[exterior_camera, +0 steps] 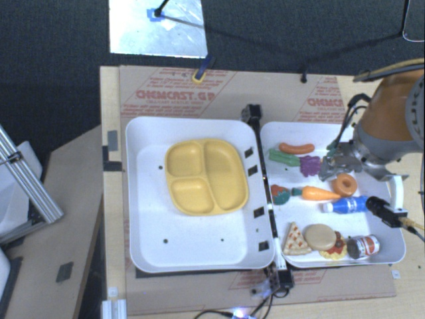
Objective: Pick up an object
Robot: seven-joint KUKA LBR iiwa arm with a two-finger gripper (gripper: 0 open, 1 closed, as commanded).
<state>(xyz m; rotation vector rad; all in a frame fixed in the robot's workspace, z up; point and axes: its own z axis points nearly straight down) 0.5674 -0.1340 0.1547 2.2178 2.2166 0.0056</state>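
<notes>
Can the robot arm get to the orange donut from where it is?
Probably yes. The gripper hangs in the right bin, just beside the donut, and nothing lies on top of it. The carrot and blue bottle crowd it closely, though.
</notes>
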